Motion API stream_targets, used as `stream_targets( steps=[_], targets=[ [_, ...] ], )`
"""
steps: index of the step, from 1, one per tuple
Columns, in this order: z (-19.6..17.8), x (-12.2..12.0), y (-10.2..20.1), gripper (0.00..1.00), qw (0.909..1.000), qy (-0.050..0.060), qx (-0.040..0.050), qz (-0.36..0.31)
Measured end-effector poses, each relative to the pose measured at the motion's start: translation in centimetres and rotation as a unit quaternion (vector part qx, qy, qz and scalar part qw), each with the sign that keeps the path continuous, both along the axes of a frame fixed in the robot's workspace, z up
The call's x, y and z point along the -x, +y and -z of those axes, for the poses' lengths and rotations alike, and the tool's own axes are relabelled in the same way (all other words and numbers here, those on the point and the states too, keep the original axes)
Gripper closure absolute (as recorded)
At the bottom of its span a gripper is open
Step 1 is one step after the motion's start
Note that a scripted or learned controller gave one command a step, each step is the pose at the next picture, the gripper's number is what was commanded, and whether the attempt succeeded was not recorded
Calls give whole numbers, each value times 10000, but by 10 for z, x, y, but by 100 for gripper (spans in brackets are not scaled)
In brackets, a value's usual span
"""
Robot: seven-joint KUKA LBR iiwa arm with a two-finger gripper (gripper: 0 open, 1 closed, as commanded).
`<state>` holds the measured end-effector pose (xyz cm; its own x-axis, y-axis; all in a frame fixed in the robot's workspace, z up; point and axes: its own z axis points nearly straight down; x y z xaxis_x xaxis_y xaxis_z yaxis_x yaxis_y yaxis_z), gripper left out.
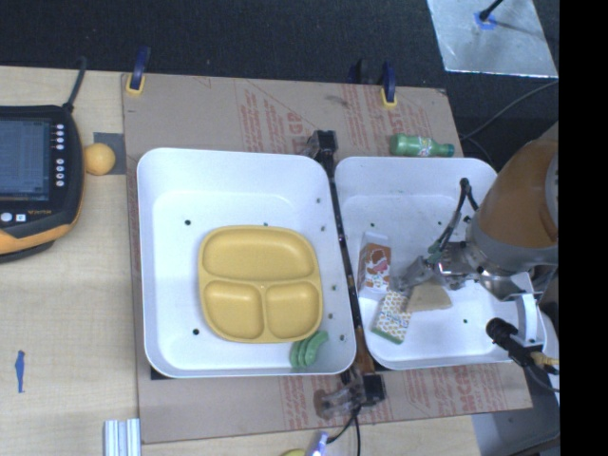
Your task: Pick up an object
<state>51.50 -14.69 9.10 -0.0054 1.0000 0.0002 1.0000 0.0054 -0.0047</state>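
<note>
The right bin [399, 188] holds three small things near its left wall. A red and white packet [376, 265] lies flat. Below it is a green and white packet [391, 316]. A tan wedge-shaped piece [430, 299] lies just right of that packet. My gripper [415, 275] hangs low over the bin, just above and left of the tan wedge, between it and the red packet. The grey arm with its orange band [518, 207] comes in from the right.
The left bin [166, 188] holds a yellow divided plate [259, 282] and a green toy [308, 350] at its front right corner. A green bottle [421, 145] lies behind the right bin. A teach pendant [33, 179] and an orange ball [99, 158] sit at the left.
</note>
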Motion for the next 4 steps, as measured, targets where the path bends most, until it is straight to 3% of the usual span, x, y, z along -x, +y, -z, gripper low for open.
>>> stream_targets(
  steps=[1, 2, 3, 4],
  targets=[
    [-1, -19, -4, 0, 10000, -11, 3, 0],
    [-22, -112, -65, 0, 10000, -23, 2, 10],
    [-62, -58, 33, 0, 10000, -8, -1, -6],
    [-21, 5, -32, 0, 10000, -2, 6, 12]
  ],
)
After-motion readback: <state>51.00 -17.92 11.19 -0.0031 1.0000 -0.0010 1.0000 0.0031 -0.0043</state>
